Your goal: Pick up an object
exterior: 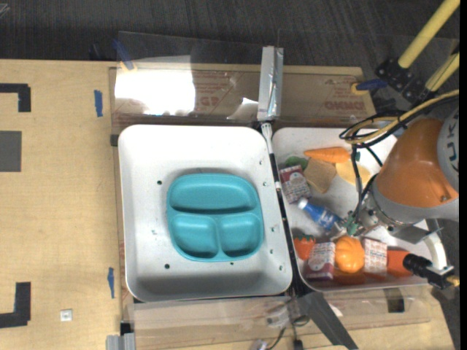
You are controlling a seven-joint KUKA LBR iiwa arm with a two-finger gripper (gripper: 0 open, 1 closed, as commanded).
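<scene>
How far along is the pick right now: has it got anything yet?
Done: the arm has reached over the right bin with its clutter. In hand: the gripper is low among the items, near the small blue bottle and the orange fruit; I can't see a grasp. Left: closing on an item and lifting. The teal tray sits in the left bin.

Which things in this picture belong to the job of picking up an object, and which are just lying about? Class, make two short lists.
Part of the job:
- gripper, low in the right bin
- orange ball
- small blue bottle
- carrot
- red packet

Just lying about:
- teal divided tray in the left bin
- blue tape on the cardboard
- yellow poles
</scene>
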